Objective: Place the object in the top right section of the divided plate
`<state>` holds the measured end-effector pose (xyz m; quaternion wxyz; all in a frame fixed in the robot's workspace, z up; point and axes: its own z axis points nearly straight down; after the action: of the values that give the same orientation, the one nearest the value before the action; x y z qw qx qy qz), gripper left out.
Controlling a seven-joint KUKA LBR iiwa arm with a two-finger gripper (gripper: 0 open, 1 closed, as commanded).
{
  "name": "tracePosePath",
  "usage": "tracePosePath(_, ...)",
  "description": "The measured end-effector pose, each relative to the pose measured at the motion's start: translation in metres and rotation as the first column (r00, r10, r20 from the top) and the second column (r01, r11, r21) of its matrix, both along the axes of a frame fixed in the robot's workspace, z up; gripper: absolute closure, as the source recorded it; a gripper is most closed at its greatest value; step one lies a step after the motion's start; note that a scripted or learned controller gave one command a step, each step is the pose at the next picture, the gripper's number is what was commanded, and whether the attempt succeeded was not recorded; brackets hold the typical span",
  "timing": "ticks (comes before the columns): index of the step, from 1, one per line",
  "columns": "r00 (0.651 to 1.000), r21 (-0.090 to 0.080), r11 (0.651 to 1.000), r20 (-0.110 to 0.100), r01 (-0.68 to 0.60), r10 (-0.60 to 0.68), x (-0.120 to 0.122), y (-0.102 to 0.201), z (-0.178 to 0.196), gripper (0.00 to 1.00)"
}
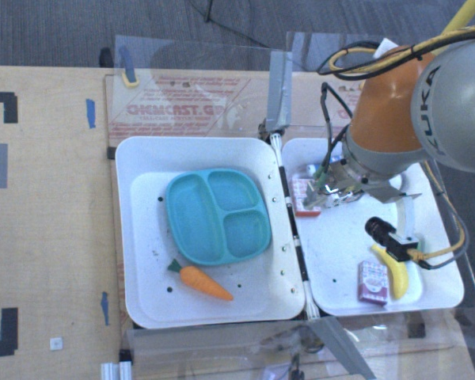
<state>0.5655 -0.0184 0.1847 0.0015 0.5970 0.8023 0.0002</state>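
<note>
- Gripper (330,187) recorded low over the rear left part of the right bin (332,252); how far it is open cannot be told, and nothing is seen held.
- Red-and-white packet (303,195) noted just left of the gripper, against the bin's left wall; print on it too small to be read.
- Banana (397,274) and a pink box (372,283) logged side by side at the bin's front right; box label not legible.
- Lettering "KUK" read on the grey arm (459,93).
- Blue plate (198,212) found in the left bin (142,212), well apart from the packet.
- Carrot (203,283) noted just in front of the plate.
- Red print observed on the cardboard (182,109) behind; not legible.
</note>
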Motion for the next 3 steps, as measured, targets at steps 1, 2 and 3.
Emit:
tracePosePath(1,0.998,0.002,0.998,-0.006,0.064,-0.064,-0.033,0.070,0.000,1.00)
tracePosePath(2,0.971,0.000,0.971,-0.002,0.241,-0.241,-0.057,0.061,0.062,1.00)
tracePosePath(3,0.977,0.002,0.977,-0.005,-0.214,0.214,-0.061,0.109,0.006,1.00)
